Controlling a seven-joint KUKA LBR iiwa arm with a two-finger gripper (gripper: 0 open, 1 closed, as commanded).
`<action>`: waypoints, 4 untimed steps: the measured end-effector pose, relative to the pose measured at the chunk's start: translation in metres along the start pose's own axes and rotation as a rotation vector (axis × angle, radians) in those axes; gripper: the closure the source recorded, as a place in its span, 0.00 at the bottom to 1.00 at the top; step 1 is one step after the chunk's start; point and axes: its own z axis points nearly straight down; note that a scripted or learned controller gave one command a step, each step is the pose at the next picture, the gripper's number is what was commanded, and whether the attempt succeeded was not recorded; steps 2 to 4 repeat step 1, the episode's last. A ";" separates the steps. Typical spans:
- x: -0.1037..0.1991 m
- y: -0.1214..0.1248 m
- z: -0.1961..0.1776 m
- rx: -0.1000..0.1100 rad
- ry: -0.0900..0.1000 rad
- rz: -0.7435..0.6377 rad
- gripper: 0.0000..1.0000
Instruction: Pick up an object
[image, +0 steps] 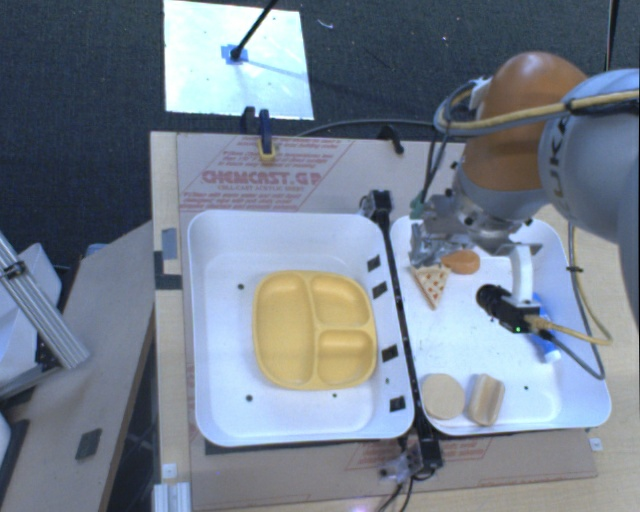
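My gripper (432, 252) hangs low over the back left part of the right bin (570, 400). Directly under and in front of it lies a tan pizza-slice toy (431, 286), its wide end touching or almost touching the gripper. An orange oval piece (461, 262) lies just to the right of the gripper. Near the bin's front edge, a round beige cookie (444, 395) and a tan bread slice (486, 399) sit side by side. The grey arm with its orange band (525, 100) hides the back of this bin.
The left bin (215, 300) holds a yellow divided plate (313, 328) in its middle. Black clips (387, 300) run along the wall between the two bins. A small blue item (545, 345) shows at the right side of the right bin.
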 end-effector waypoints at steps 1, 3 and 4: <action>0.041 -0.014 0.010 -0.001 0.000 0.001 1.00; 0.041 -0.014 0.010 -0.001 0.000 0.001 1.00; 0.041 -0.014 0.010 -0.001 0.000 0.001 1.00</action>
